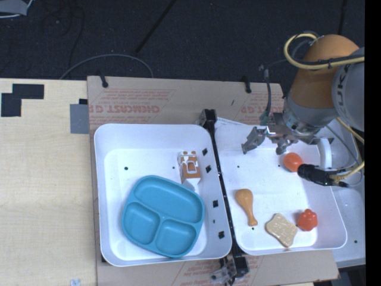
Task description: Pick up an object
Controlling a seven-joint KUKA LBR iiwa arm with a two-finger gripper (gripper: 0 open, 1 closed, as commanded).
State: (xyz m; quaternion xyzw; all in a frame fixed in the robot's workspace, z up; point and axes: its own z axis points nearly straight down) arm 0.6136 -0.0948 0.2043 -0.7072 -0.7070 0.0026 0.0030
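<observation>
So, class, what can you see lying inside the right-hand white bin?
Inside the right bin lie a toy drumstick, a slice of toast, a red strawberry-like piece and an orange ball. The arm covers the bin's far right corner, so anything there is hidden.

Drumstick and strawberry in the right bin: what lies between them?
In the camera view, the toast slice lies between the drumstick and the strawberry, a little nearer the bin's front wall; it touches neither.

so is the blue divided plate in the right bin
No, the blue divided plate lies in the left bin, next to a small orange-and-white toy.
</observation>
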